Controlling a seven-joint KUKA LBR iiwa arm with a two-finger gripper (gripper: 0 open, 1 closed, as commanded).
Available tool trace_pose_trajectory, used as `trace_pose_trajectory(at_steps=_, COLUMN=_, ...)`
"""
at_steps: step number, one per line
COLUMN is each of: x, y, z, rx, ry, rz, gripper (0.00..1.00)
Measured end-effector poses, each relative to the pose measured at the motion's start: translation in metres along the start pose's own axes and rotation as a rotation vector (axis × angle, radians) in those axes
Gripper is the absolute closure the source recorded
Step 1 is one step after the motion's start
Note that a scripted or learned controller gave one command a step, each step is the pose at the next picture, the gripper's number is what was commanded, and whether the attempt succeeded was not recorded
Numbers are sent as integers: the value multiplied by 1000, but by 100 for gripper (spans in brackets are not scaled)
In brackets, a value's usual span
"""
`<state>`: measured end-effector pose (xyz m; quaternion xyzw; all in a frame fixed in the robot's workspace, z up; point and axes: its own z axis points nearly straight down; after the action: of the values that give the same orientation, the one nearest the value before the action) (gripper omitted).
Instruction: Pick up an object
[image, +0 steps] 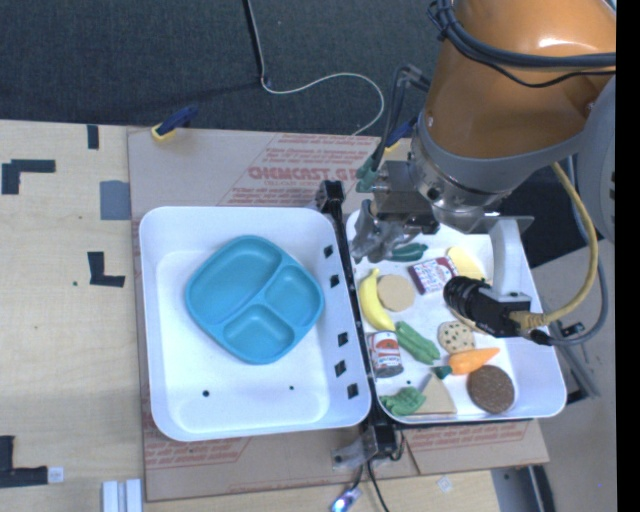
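Fingers: whether spread or closed cannot be told; the gripper (385, 238) hangs low over the far left corner of the right bin (548, 400), nothing visibly held.

Left to right: left bin (165, 330) on the worktop (60, 330) carries a blue divided plate (255, 298), well apart from the gripper. Across the divider, a banana (374, 300) lies just below and toward the near side of the gripper. Long axis runs roughly far-to-near, slightly curved. Yellow, smooth, toy-like; judged the nearest candidate. A pale round cookie (396, 293) sits touching its right side. Further right: a green pod (417, 342), an orange carrot (470, 360), a brown disc (491, 388).

Judgement: short descent toward the near side would meet the banana; closing across its narrow width suits best.
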<state>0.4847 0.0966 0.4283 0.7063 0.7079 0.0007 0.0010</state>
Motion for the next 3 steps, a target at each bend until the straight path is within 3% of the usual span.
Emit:
trace_pose_trajectory(at_steps=1, x=33, y=-1, z=56, rx=11, ry=-2, rz=-2, gripper=100)
trace_pose_trajectory(at_steps=3, x=33, y=1, z=37, rx=15, ry=-7, rz=-4, gripper=100)
